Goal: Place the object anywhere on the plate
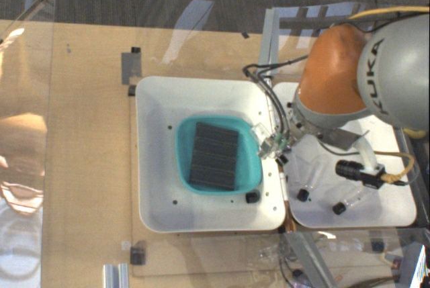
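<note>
Object (215, 156), the dark grey ribbed slab, lies flat on the teal plate (252, 166), which sits in the left bin (154, 146). It covers the middle of the plate with a margin of teal showing on every side, so by the look of it the placing is already done: the slab rests inside the raised rim and nothing props or tilts it. Its long axis runs roughly from the far side of the bin to the near side, leaning a little so that the far end sits slightly to the right of the near end. The ribs run across that axis, from side to side.

The arm (396, 72) reaches in over the right bin (396, 213), and its orange band (332, 72) hangs above the wall where the two bins meet. Below it the gripper (274, 144) hangs just beside the plate's right rim, apart from the slab. How far it is open I cannot tell, since the wrist and cables hide most of it, but the slab is plainly not in it. That stance suits a release and a pull back toward the right.

A small black piece (252, 197) lies on the left bin floor just beside the plate's near right corner. Both bins stand on the wooden table (74, 146).
</note>
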`<state>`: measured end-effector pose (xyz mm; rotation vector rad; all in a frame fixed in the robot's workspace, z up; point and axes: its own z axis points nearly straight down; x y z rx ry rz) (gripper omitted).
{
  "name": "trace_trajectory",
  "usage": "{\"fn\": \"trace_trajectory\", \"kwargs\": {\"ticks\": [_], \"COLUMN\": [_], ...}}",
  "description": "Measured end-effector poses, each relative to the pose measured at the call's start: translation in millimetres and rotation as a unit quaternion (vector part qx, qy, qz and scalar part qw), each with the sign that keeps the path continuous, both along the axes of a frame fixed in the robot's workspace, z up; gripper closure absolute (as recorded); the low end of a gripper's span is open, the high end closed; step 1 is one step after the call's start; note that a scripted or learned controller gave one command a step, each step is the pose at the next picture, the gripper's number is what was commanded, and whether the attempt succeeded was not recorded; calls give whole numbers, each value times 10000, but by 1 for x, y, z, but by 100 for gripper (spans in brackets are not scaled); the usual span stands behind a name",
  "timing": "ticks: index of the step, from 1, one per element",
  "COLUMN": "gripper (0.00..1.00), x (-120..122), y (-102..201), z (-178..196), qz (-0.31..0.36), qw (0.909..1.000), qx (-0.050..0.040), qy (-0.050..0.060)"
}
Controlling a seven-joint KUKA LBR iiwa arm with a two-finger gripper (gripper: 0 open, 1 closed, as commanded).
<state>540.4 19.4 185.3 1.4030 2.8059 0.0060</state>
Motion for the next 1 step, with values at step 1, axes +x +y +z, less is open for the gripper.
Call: {"fn": "trace_trajectory", "kwargs": {"ticks": [1], "gripper": [0], "x": [0], "y": [-1], "z": [0], "qz": [-6], "qw": [10000], "qx": [0], "qy": [-2]}}
